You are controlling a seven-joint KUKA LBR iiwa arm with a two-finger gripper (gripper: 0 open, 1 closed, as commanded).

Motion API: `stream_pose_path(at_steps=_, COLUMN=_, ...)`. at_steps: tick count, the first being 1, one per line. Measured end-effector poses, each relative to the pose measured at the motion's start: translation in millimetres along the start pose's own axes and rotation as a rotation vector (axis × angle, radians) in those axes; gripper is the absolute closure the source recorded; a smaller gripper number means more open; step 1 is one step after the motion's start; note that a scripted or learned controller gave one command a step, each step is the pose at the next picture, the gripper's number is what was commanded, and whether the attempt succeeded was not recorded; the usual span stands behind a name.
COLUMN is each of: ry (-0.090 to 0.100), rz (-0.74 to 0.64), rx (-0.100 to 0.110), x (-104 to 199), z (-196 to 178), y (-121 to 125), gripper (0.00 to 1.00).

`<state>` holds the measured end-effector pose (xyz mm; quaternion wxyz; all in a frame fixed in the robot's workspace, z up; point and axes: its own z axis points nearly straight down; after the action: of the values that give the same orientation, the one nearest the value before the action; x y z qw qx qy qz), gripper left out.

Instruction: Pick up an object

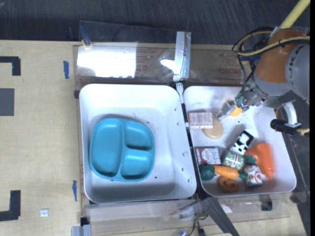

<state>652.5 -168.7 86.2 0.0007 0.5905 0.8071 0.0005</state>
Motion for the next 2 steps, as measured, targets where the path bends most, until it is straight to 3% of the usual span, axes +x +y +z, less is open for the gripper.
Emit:
stream_pose_path(at_steps=1, ry=0.000, rz=0.000, rx=0.000, x=0, z=0, y=0, gripper=0.00)
stream_pose_path(at_steps=2, ry=0.017, rz=0.022, rx=0.008, x=-24, z=-1, y=8, gripper=0.00)
